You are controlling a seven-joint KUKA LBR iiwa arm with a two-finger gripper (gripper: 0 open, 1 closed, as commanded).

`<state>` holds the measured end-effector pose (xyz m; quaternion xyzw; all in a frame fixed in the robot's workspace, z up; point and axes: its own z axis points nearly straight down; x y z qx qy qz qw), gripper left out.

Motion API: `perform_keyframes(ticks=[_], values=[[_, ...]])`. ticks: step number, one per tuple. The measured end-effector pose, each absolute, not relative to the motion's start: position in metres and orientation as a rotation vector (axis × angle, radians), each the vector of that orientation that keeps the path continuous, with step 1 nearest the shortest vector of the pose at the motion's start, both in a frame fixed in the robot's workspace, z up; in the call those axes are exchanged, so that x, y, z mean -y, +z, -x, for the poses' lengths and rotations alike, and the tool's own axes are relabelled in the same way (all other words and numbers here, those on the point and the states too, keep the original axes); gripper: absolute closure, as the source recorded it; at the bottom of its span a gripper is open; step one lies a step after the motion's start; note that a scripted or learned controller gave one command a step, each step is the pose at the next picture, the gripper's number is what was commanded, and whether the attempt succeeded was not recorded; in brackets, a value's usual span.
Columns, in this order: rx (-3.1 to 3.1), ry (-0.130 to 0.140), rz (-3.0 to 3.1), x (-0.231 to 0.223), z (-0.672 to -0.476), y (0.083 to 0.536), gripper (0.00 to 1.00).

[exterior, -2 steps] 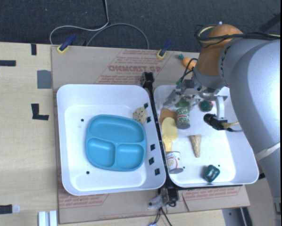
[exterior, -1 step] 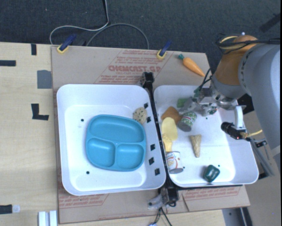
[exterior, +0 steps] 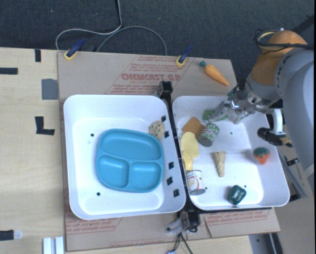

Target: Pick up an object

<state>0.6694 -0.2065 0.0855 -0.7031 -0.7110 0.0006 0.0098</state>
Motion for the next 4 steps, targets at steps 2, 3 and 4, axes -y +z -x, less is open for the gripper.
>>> perform_keyframes(ticks=[2,3,4], values=[[2.230,-0.009,2.226,0.109,-0.594,0.087,0.00],[2.230,-0.009,2.227,0.108,-0.590,0.088,0.00],[2.228,-0.004,2.230,0.101,-0.570,0.088,0.00]])
